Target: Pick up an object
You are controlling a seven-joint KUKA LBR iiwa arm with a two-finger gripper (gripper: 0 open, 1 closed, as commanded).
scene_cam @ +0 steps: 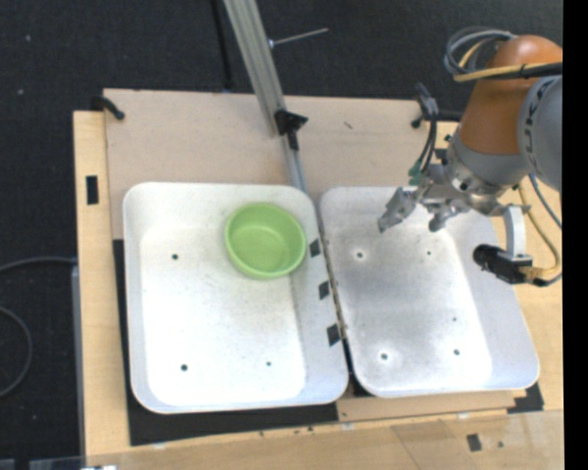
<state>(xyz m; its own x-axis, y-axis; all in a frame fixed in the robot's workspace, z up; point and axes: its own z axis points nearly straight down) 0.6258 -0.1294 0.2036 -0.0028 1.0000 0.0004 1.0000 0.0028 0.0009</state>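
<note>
Only obj to take: green bowl (265, 240), upright in upper half of left bin (157, 292). Tool (413, 219) hangs over upper part of right bin (421, 302), fingers spread wide, nothing btwn them. Best bet, prob.: cross over, straddle bowl's rim w/ one finger inside, then close. Arm (500, 116) reaches in from right, wrist tipped down-left.

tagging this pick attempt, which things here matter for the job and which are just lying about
For the job:
green bowl, the one loose object, in the left bin
tool, open, holding nothing, over the right bin

Just there:
metal rail slanting in from the top
</note>
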